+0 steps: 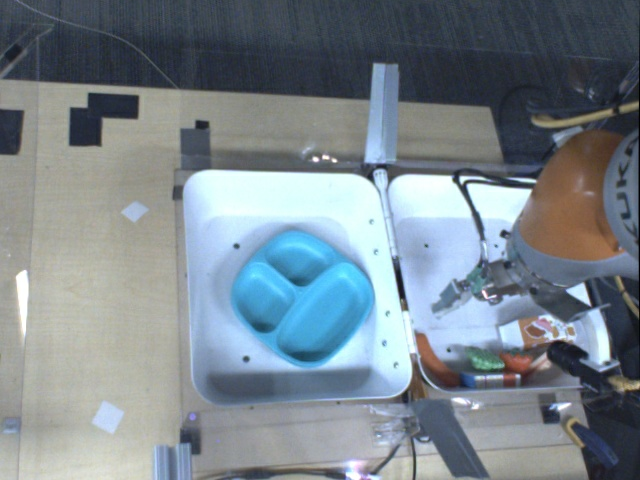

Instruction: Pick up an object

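Note:
My gripper [452, 295] hangs over the middle of the right bin [430, 218], pointing left, with the grey and orange arm [575, 213] behind it on the right. Several small objects lie along that bin's front wall, below the gripper: a red curved piece [432, 360], a green item [484, 358], a blue and red item [492, 378] and a white packet with red print [540, 330]. The gripper is apart from all of them.
The left bin [215, 228] holds a blue divided plate [302, 296] in its middle. A metal divider post [382, 113] stands at the back between the bins. A black cable [478, 208] loops over the right bin near the arm.

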Available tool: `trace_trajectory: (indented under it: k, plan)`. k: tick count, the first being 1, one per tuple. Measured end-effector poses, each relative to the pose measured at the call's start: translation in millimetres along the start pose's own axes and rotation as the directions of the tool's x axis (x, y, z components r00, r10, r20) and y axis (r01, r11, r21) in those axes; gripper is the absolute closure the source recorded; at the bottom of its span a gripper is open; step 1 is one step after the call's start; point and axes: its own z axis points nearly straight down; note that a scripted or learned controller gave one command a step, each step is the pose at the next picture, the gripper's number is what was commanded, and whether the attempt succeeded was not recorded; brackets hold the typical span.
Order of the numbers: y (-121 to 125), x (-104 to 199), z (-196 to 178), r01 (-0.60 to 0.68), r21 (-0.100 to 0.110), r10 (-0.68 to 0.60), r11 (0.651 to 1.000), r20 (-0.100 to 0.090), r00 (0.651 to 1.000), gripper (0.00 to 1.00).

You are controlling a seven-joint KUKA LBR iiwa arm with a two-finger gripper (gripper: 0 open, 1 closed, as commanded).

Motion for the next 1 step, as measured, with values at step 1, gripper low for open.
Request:
trace_trajectory:
  k: [1]
  plan:
    - [-6.0,-22.5,89.1,0.078,-0.002,-0.078,0.997,0.001,0.997,0.00]
